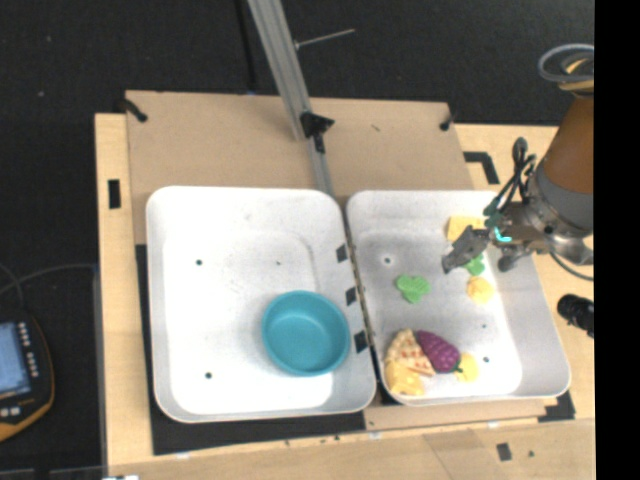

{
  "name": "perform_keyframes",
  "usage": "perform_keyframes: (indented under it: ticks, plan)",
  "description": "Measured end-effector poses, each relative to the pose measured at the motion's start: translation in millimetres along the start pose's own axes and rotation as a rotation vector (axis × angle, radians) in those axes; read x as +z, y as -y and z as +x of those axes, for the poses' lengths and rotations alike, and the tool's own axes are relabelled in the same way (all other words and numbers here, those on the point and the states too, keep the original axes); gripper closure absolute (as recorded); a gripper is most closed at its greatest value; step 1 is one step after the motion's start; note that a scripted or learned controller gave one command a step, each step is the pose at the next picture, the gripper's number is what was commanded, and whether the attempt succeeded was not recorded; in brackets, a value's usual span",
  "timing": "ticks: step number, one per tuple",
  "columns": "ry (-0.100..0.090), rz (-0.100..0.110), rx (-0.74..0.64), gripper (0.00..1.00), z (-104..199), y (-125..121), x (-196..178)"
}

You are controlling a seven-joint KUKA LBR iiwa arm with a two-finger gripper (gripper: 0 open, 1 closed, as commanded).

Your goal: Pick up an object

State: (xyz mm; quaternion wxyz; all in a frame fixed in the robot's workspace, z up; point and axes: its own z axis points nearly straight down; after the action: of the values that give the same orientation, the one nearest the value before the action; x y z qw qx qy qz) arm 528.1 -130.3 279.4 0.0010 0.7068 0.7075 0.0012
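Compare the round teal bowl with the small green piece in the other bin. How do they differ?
The round teal bowl is far larger than the small green piece. The bowl sits alone in the left white bin; the green piece lies in the right white bin among yellow and purple items. The bowl is a hollow, open shape; the green piece is a lumpy solid. Both rest untouched on the bin floors.

Teal-blue bowl [305, 332] sits in the white left bin [200, 228]. In the white right bin [400, 228]: a green piece [411, 288], a purple one [437, 349], yellow bits [481, 289], and a grey arm [565, 208] with an orange band [572, 148].
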Motion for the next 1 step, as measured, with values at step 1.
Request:
perform_keyframes:
  ticks: [1]
  plan:
    - [0.001,0.004,0.002,0.00,-3.1,0.4,60.5]
